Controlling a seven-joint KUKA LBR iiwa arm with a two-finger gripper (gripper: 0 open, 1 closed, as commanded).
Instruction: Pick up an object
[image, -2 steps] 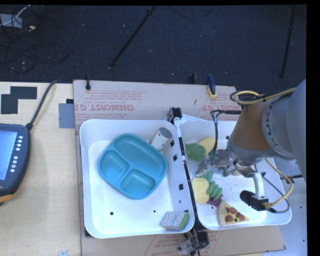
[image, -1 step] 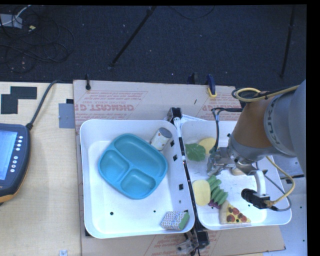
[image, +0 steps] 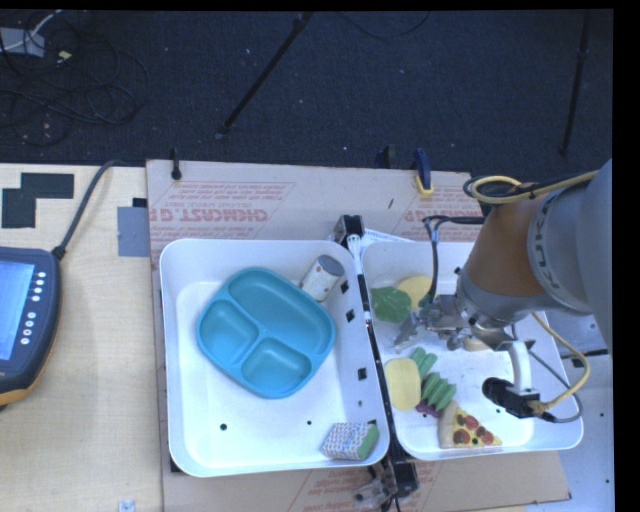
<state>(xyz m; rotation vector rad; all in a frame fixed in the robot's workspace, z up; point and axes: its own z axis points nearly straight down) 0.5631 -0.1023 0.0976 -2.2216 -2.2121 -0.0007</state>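
The left bin (image: 180, 300) holds a blue divided plate (image: 265, 332) lying flat near its middle, a small grey-and-white cup (image: 322, 277) tipped against the far right corner, and a patterned block (image: 346, 440) with a bit of green beside it at the near right corner. Across the dividing wall, the right bin (image: 565, 432) carries the toy food: a green leafy piece (image: 390, 304) and a yellow piece (image: 415, 291) at the far end, a pale yellow slice (image: 402, 383) near the wall, a green ridged pod (image: 436, 385) just right of it, and a pizza slice (image: 463, 428) at the near edge.

The gripper (image: 432, 324) hangs low over the far-left part of this bin, with the arm reaching in from the right. The leafy piece lies just to its left, probably the nearest object, the likely target; it looks soft, crumpled and irregular, with no clear long axis. Whether the gripper is spread or closed cannot be told here; the metal parts blur together.
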